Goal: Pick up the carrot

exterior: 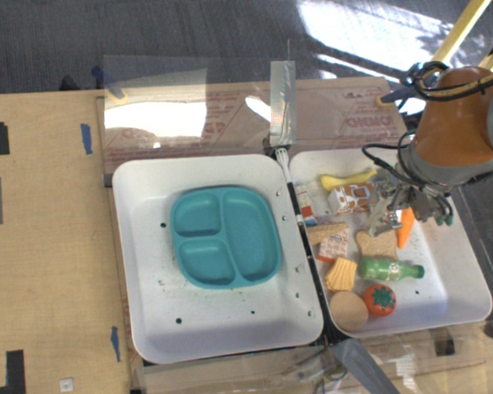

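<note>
The carrot [405, 225] is a small orange stick in the right bin [468, 290], near its right wall. It hangs tilted, its upper end between the fingers of my gripper [409, 212], which is shut on it. The carrot's lower tip points down towards a tan cracker [376, 244]. The grey arm with its orange band [452, 127] comes in from the right, above the bin's far right corner.
The right bin also holds a yellow banana [346, 178], a small carton [348, 198], a green bottle [389, 269], a tomato [380, 300], a cheese wedge [341, 274] and a round bun [349, 310]. The left bin [142, 267] holds a teal divided plate [226, 235].
</note>
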Tool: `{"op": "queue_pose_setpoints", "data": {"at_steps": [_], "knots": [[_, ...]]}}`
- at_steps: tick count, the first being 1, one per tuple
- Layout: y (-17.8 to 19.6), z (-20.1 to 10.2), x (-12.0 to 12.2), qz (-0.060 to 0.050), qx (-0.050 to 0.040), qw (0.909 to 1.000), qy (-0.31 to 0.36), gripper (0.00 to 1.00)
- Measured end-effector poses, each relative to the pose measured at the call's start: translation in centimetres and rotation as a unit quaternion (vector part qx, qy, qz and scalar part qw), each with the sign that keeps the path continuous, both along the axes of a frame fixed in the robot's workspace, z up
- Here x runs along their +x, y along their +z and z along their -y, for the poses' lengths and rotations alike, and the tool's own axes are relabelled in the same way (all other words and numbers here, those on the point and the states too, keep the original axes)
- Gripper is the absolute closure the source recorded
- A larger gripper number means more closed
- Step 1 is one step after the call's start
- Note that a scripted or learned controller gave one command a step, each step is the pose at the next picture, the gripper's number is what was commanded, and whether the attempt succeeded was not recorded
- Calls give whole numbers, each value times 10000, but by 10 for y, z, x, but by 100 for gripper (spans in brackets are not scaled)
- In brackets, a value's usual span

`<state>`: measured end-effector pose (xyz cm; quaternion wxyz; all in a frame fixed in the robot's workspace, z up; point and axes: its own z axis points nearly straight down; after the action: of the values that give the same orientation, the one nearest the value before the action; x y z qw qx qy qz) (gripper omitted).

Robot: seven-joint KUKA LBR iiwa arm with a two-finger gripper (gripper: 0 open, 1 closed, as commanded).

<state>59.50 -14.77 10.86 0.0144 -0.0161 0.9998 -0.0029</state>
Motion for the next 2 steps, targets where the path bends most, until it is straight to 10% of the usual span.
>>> {"op": "queue_pose_setpoints", "data": {"at_steps": [1, 2], "knots": [[99, -16, 5, -55, 2, 9987, 511, 100], [-14, 37, -100, -137, 7, 9914, 1299, 100]]}}
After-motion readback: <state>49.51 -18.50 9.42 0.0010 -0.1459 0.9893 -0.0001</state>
